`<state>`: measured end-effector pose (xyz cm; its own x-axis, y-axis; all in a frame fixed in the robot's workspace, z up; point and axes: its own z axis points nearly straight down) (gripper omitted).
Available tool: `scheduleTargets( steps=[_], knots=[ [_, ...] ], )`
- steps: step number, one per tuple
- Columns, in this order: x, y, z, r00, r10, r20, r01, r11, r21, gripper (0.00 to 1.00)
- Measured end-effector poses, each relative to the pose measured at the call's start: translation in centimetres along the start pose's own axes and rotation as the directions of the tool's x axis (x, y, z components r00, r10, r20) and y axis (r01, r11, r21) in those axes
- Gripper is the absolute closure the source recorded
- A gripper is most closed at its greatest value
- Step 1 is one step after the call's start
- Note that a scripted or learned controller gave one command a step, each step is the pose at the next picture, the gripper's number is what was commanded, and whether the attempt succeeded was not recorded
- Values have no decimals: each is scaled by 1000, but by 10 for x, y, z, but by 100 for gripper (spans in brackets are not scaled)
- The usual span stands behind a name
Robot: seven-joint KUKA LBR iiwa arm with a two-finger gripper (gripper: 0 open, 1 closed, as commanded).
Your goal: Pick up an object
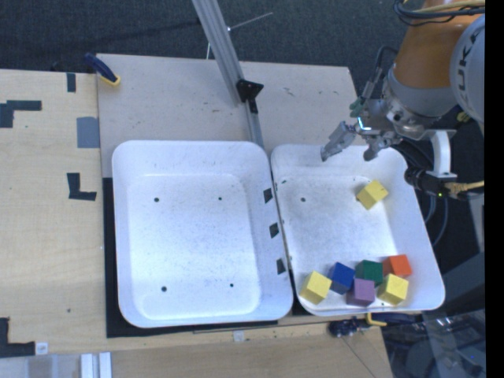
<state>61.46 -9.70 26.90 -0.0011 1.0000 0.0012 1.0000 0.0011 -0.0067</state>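
Pale wooden bench (pixel 47 211) carries two white bins side by side. Nearest the camera, at five o'clock in the right bin (pixel 315 211), a cluster of cubes (pixel 358 280) sits packed together: yellow, blue, purple, green, orange, yellow. Farther up, toward two o'clock, a lone yellow cube (pixel 372 194) lies apart. Beyond it the gripper (pixel 353 142) hovers over the bin's far edge, fingers spread and gripping nothing. Risk, as I judge it: descending off-centre would nudge the lone cube away, or the fingers could strike the rim.
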Motion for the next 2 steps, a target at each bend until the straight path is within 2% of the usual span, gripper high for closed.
scheduleTargets(
  steps=[1, 2],
  knots=[
    [0, 1, -3, 1000, -1, 1, 1, 1000, -5, 0],
    [2, -6, 43, 1000, 0, 2, 0, 1000, -1, 0]
  ],
)
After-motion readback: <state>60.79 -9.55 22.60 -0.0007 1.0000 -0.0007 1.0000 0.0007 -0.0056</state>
